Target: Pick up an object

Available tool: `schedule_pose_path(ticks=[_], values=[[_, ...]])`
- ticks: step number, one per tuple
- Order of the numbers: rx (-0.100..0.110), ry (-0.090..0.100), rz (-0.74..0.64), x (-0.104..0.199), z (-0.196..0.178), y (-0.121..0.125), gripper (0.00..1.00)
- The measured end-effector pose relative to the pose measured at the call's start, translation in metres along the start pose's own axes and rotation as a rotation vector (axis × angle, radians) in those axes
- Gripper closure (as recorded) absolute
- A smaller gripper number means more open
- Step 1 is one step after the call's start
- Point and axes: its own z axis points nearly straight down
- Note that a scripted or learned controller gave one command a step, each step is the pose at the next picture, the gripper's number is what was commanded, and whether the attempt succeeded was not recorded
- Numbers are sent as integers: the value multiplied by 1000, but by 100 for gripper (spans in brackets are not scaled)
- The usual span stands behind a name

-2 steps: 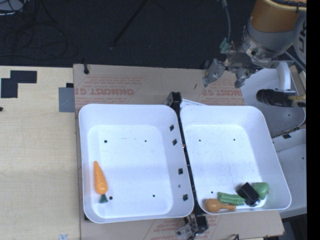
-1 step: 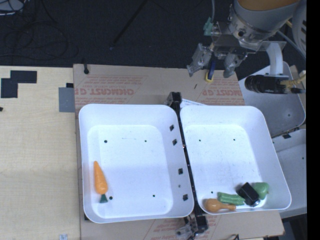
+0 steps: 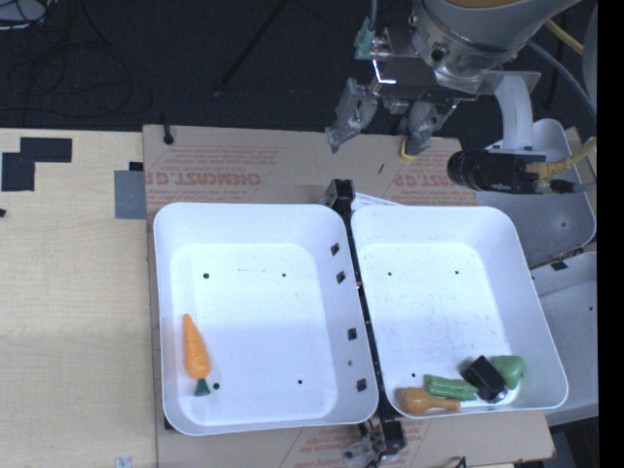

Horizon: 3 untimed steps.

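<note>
Tool [image 3: 382,125] high above bins, fingers spread, nothing between; orange plastic carrot [image 3: 195,349] lies in left white bin [image 3: 171,232].

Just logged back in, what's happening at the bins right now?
The gripper hangs above the bench behind the bins with its fingers spread and nothing between them. A toy carrot lies in the left bin. The right bin holds a black block and green and orange pieces at its near corner.

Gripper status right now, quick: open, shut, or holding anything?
Gripper: open, fingers spread apart, nothing between them, raised above the far edge of the bins.
</note>
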Motion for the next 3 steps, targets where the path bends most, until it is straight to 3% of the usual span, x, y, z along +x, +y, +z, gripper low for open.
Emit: schedule_pose_path(ticks=[1, 2, 3], values=[[11, -7, 3, -4, -4, 2, 100], [19, -8, 16, -47, 112, 9, 100], [0, -1, 3, 21, 18, -29, 100]])
